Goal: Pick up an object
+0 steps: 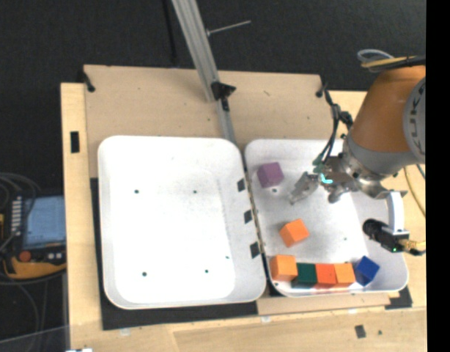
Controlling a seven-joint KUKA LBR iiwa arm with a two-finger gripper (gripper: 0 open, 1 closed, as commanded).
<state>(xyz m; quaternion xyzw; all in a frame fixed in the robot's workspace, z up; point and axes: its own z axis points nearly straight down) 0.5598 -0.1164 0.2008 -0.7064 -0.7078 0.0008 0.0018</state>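
The tool hangs over the upper part of the right bin, its fingers slightly parted with nothing visible between them, just right of one purple cube and above one loose orange cube. Along that bin's near wall sit five blocks in a row: three orange, one green and one blue. Two white bins stand side by side on the desk, the left bin beside the right.
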